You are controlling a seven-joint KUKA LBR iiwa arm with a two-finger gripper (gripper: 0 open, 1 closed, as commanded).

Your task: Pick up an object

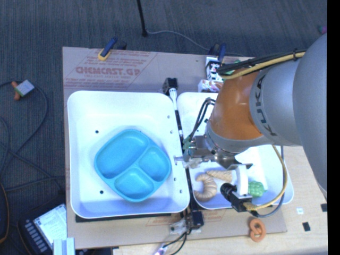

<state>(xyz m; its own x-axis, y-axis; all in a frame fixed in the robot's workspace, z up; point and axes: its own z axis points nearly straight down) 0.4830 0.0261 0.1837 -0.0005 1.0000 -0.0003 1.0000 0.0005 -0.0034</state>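
In the left bin [85,110] lies a blue three-compartment plate [133,164]. The right bin [276,193] holds a tan croissant-shaped pastry [210,184] near its front left and a green leafy piece [256,188] further right. My arm, grey with an orange band [236,108], hangs over the right bin and covers most of it. The gripper [220,166] sits low, just above the pastry; the wrist hides its fingers.
A small orange pretzel-like ring [257,229] lies on the bench in front of the right bin. Clamps and a brown board edge the bins at the back. A black divider rail [179,126] runs between the bins.
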